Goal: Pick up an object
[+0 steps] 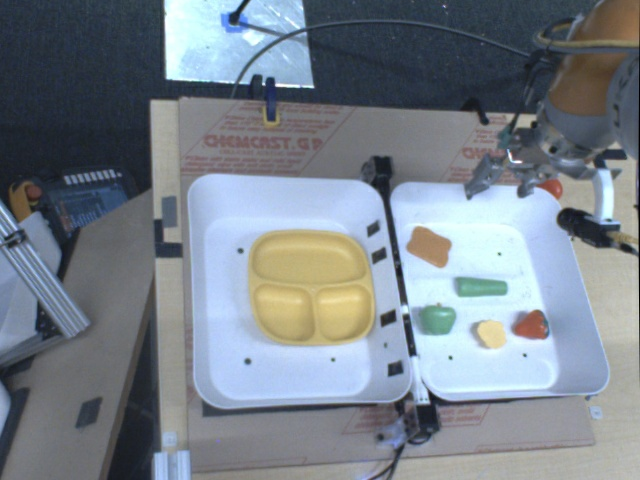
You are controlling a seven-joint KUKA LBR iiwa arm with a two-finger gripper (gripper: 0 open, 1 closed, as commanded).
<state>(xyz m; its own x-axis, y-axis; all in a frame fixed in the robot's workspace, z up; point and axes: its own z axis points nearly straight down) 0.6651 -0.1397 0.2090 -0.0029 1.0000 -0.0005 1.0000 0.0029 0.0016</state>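
The right bin [570, 268] holds several toy foods: an orange slab [429, 246], a green cylinder [481, 287], a round green piece [437, 318], a small yellow piece [490, 334] and a red piece [531, 325]. My gripper [502, 184] hangs above the far edge of this bin, behind the orange slab. It is open, its two fingers spread apart with nothing between them. A small red-orange thing [548, 186] shows just right of the gripper; what it is I cannot tell.
The left bin [215, 268] holds a yellow three-compartment tray [310, 286]. A black divider [392, 268] runs between the bins. A silver sheet [238, 28] lies on the dark floor behind the bench, and grey equipment [40, 268] stands at the left.
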